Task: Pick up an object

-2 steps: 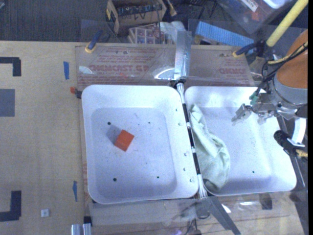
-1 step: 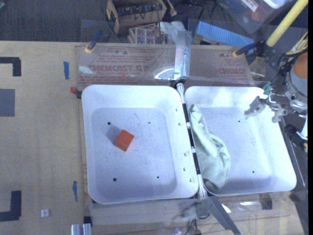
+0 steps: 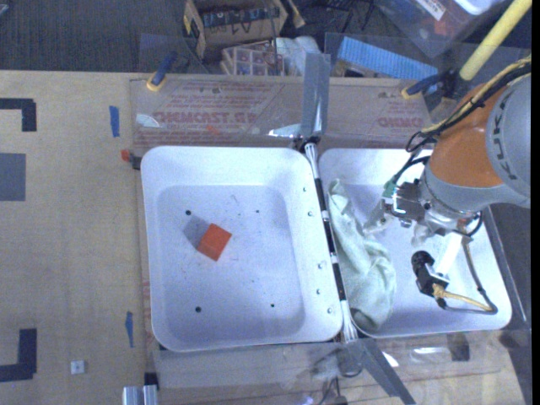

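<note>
A small orange block (image 3: 215,241) lies in the left white bin (image 3: 169,175), left of its middle. A crumpled pale green cloth (image 3: 364,264) lies along the left side of the right white bin (image 3: 489,310). My gripper (image 3: 384,218) hangs low over the right bin, just at the cloth's upper right edge. The grey wrist and orange band (image 3: 460,163) rise behind it to the right. A black part with a yellow cable (image 3: 430,275) hangs under the wrist. Nothing visibly hangs from the gripper.
The two bins meet at a ridge with a metal clip (image 3: 314,142) at the back. A cardboard sheet (image 3: 219,112) lies behind the bins. Boxes and clutter (image 3: 236,15) sit on the floor beyond. The wooden bench (image 3: 67,226) stretches to the left.
</note>
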Motion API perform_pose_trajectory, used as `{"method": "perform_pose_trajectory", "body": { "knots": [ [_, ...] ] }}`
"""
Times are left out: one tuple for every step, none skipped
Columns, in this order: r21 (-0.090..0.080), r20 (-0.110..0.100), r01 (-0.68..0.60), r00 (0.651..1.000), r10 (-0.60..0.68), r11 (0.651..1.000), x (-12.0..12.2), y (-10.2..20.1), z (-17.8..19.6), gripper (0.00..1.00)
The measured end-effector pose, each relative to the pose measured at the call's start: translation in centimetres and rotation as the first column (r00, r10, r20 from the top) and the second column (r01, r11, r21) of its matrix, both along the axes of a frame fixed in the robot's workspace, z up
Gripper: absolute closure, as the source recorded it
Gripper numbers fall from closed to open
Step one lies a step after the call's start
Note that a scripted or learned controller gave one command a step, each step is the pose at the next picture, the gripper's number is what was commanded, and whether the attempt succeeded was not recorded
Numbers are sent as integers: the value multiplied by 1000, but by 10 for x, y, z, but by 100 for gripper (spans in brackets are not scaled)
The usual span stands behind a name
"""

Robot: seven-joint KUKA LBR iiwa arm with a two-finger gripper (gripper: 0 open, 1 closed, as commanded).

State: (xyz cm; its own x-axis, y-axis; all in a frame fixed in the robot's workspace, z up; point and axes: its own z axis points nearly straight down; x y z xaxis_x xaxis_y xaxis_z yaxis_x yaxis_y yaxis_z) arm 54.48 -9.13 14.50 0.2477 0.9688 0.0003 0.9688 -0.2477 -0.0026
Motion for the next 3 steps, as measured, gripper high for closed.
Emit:
{"method": "perform_pose_trajectory", "body": {
  "knots": [
    [-2,4,-190,982,190,982,-6,-19,22,0],
    [-6,17,-256,966,256,967,-10,-4,-51,0],
    [-6,24,-254,967,254,967,-8,-4,-40,100]
  ]
}}
